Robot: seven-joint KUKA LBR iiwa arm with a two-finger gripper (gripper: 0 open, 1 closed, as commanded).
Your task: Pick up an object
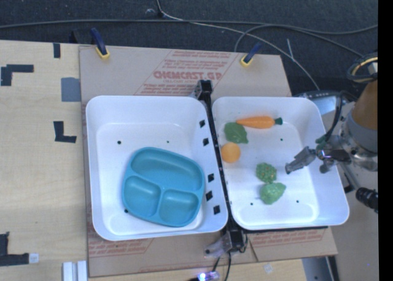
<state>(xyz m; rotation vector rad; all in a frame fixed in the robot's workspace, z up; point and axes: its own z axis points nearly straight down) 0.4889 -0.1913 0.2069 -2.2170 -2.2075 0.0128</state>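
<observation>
Gripper [299, 162] looks open, holding nothing — two green veggies [268, 182] sit bunched just left of it, so it might nudge one away.

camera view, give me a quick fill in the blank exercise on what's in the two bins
1. The blue tray lies in the ____ bin as the camera sees it.
2. The carrot lies in the right bin near its ____ wall.
3. The orange ball sits just below a ____ toy.
4. The gripper hangs over the ____ bin.

Missing words: left; far; green; right
</observation>
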